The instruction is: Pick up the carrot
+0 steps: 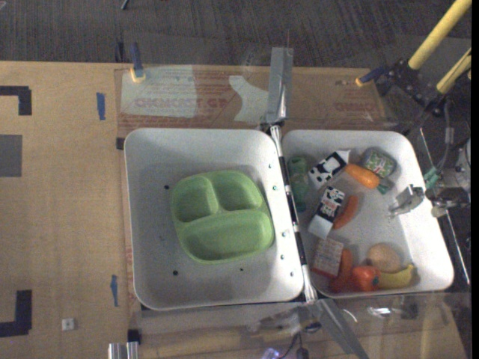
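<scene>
Lit evenly from overhead, moderately bright on the two shallow white plastic bins (142, 223), dimmer toward the dark grey carpet (224, 13) along the top. Soft throughout, with low resolution and slight blur smearing the labels on the small items in the right bin. Faint shadow along the inner walls of the left bin and a pale grey one under the green divided plastic plate (221, 217). Mild glare on a clear plastic sheet (179, 96) taped to the tan cardboard bench top (60, 223), washing out its red print. Slightly washed whites; muddy, grainy detail near the bottom edge.
</scene>
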Controlling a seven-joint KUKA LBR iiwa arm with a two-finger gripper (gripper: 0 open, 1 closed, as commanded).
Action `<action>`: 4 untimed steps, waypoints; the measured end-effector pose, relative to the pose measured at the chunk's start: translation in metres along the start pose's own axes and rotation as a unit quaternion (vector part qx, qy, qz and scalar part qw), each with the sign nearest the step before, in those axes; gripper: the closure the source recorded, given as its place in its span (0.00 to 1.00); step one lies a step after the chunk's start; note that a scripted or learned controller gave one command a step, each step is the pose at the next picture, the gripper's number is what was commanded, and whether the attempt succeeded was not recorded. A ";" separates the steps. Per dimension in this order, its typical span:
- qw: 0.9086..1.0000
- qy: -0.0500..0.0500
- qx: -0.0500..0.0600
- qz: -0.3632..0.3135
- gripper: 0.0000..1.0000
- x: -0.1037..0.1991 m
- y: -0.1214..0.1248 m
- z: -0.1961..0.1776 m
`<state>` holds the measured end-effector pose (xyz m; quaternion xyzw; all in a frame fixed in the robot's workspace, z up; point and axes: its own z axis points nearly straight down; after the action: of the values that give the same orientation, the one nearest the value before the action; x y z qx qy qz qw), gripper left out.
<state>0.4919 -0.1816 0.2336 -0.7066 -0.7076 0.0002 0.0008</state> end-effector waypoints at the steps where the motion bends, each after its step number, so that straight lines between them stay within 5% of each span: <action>1: 0.996 -0.001 -0.001 0.090 0.00 0.013 0.063 0.052; 2: 0.996 -0.001 0.000 0.086 0.00 -0.004 0.076 0.084; 3: 0.997 -0.001 -0.003 0.083 0.00 0.008 0.118 0.147; 4: 0.997 -0.002 -0.004 0.082 1.00 0.008 0.120 0.136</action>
<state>0.6115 -0.1732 0.0977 -0.7620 -0.6475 -0.0014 -0.0038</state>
